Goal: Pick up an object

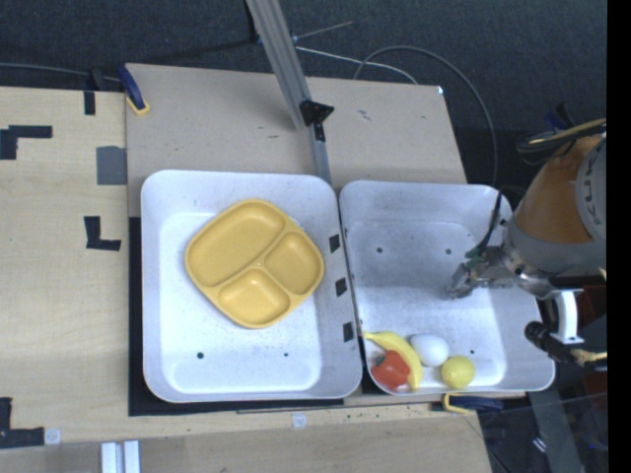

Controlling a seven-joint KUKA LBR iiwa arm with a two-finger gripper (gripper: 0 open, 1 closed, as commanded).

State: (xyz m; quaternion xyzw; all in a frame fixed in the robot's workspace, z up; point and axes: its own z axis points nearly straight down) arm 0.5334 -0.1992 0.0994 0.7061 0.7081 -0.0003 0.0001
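A: Where are the pickable things?

B: Clustered in the right bin's (424, 215) near corner: a banana (398, 347) over a red fruit (391, 371), a white egg-like ball (429, 348), a yellow ball (456, 371), likely slid there together.

A: And the gripper (461, 282)?

B: Low by that bin's right wall, apart from them; whether it is spread or pressed together, I can't tell. The left bin (158, 264) carries a yellow divided plate (254, 262).

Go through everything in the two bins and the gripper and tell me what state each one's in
Yellow divided plate: flat in the left bin, compartments up.
Banana: lying at the right bin's near edge, touching the tomato.
Red tomato: resting, ungripped.
White egg: resting beside the banana.
Lemon: resting, ungripped.
Gripper: low in the right bin, holding nothing visible.
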